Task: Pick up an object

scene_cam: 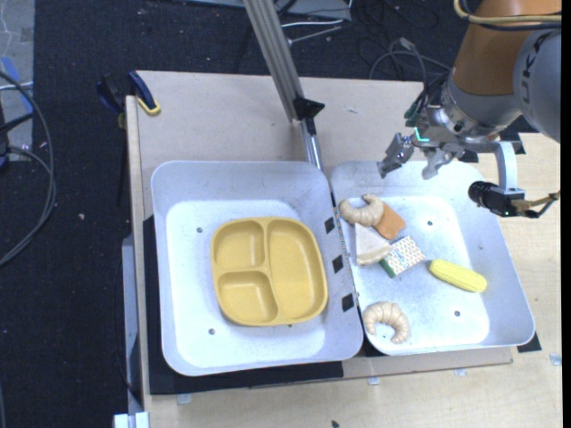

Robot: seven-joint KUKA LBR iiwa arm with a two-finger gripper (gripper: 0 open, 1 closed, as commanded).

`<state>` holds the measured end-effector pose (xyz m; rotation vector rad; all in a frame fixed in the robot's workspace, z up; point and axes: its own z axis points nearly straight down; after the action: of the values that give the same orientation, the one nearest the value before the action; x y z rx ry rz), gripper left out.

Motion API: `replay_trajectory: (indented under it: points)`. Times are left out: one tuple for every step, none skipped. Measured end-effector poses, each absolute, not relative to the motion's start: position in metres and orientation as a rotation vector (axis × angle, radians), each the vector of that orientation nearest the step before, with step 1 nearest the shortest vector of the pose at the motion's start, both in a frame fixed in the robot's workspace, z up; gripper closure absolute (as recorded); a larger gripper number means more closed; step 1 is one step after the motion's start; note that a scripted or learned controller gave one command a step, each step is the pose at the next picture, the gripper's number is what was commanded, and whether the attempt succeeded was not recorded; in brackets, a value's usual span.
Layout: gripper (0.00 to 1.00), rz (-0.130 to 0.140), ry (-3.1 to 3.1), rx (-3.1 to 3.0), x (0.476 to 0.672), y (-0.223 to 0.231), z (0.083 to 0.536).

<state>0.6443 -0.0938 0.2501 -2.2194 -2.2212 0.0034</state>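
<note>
My gripper hangs open above the far edge of the right bin, with nothing between its two fingers. Below and to its left lie the objects: a tan croissant against an orange block, a white wedge, and a checkered green-edged piece. A yellow corn cob rests toward the bin's right, and a second croissant lies near the front edge. All of them sit apart from the gripper.
The left bin holds a yellow three-compartment plate. A slanted metal pole rises behind the bins' joint. A black cylinder hangs off the wrist over the right bin's far right edge.
</note>
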Motion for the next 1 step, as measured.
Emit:
replay_trajectory:
  points:
    - [0.0, 0.0, -2.223, -2.221, 0.6449, -0.0937, 0.2514]
